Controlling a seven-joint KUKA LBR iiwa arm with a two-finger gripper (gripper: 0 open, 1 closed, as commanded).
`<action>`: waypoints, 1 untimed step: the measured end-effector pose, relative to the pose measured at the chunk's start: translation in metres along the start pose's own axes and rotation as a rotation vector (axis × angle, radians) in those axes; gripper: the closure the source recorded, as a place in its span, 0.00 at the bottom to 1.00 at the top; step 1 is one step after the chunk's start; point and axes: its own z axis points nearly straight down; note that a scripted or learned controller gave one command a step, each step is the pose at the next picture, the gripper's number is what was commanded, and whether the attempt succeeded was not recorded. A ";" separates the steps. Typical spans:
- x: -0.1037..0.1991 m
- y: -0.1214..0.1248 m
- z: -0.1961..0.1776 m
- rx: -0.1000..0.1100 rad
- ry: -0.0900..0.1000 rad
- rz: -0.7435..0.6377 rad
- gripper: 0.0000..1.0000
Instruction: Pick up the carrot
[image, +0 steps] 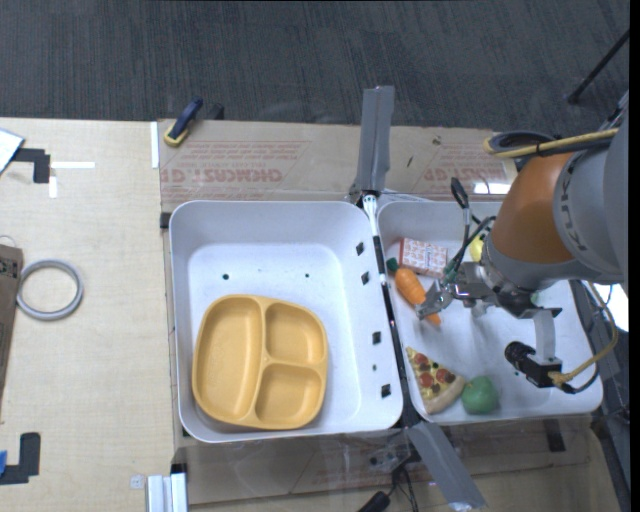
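My arm (560, 215) reaches in from the right over the right-hand bin (590, 400), grey with its orange band sitting above the wrist. My hand (437, 303) is low inside that bin, near its left wall, with its fingertips just beside the lower end of the carrot (409, 286). From this slanted view I cannot tell whether my hand is open or closed, nor whether it touches the carrot or only sits next to it.

The carrot lies in the upper left part of the right bin, orange with a small green top pointing up and left, tilted so its tip runs down toward my hand. Just above it and to the right lies a small red-and-white patterned packet (424, 256). Lower in the same bin, a toy pizza slice (433, 378) rests near the front left corner, and a green round object (481, 395) sits just beside it on the right.

The left bin (260, 235) holds a yellow divided plate (262, 361) with three compartments, lying in its lower half. On the table (80, 400) to the far left, well apart from the bins, lies a grey tape ring (47, 289).
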 end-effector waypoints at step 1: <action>-0.001 0.000 -0.009 0.001 -0.001 0.004 1.00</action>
